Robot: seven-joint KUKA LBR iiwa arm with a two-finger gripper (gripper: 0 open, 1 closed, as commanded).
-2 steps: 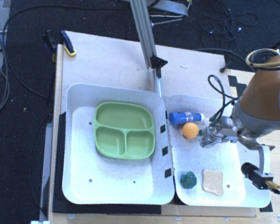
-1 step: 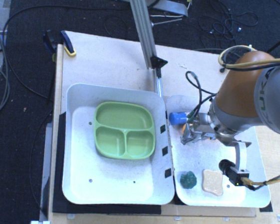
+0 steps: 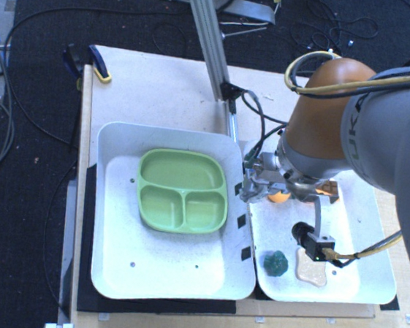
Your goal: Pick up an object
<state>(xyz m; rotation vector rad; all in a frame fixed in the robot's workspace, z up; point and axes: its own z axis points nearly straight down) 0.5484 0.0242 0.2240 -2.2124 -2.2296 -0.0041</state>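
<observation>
Our end effector (image 3: pixel 276 188) hangs low in the right bin (image 3: pixel 367 288), grip state unclear; we see the orange ball (image 3: pixel 280 197) just at its five o'clock.

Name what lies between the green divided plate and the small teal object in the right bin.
In the camera view, between the green plate and the teal object lie bare white bin floor and the bins' adjoining rims, carrying small black tabs.

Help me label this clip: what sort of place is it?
Probably a robotics lab or test bench. A grey arm reaches over two white bins on a plain board, one holding a green divided plate, and loose cables trail over the dark floor.
</observation>
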